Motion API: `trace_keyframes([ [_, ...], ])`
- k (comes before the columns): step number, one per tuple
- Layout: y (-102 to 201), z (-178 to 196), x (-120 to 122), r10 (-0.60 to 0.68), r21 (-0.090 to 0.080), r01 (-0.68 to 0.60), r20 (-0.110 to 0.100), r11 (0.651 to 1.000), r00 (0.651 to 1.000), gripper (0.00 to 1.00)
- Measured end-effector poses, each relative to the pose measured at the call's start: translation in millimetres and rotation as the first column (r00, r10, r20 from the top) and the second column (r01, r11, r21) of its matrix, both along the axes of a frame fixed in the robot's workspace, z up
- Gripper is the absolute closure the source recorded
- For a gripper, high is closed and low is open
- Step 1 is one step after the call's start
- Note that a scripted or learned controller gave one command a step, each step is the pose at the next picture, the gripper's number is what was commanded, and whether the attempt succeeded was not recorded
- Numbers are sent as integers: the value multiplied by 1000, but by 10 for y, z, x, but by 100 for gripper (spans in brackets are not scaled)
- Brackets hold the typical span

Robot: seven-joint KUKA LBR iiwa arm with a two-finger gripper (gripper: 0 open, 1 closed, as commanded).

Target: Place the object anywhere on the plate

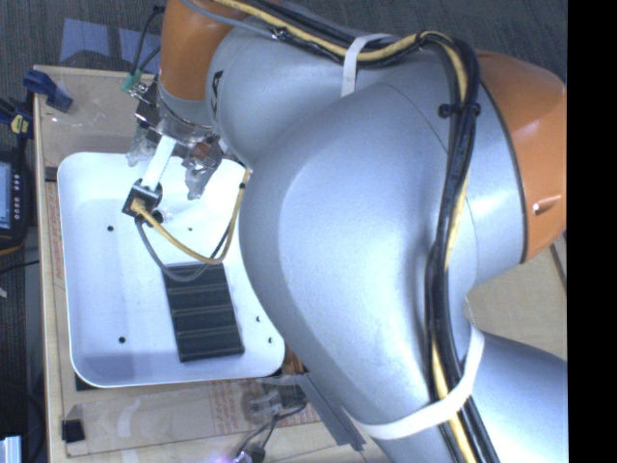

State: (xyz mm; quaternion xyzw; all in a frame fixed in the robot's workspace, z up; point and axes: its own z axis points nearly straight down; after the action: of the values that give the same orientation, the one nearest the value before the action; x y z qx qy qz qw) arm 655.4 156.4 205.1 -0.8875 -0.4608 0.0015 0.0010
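My gripper (172, 167) hangs over the far part of the left white bin (87, 258), below the orange wrist band. Its two pale fingers (198, 177) stand apart, open, with no object between them. A small black and yellow block (143, 201) on a yellow cable (193, 256) hangs just under the gripper. A dark grey ribbed rectangular piece (202, 312) lies flat on the bin floor near the front, well below the gripper and apart from it. The arm's grey body hides everything to the right.
The bin's near wall (164, 372) and left wall border the wooden bench (87, 95). Blue clamps (46, 90) sit at the bench's far left corner. A small metal fitting (270, 403) lies in front of the bin.
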Motion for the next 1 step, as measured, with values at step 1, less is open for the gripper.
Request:
trace_keyframes([
  [1, 40, 90, -11, 13, 1, -13, -4, 1000, 1000, 100],
])
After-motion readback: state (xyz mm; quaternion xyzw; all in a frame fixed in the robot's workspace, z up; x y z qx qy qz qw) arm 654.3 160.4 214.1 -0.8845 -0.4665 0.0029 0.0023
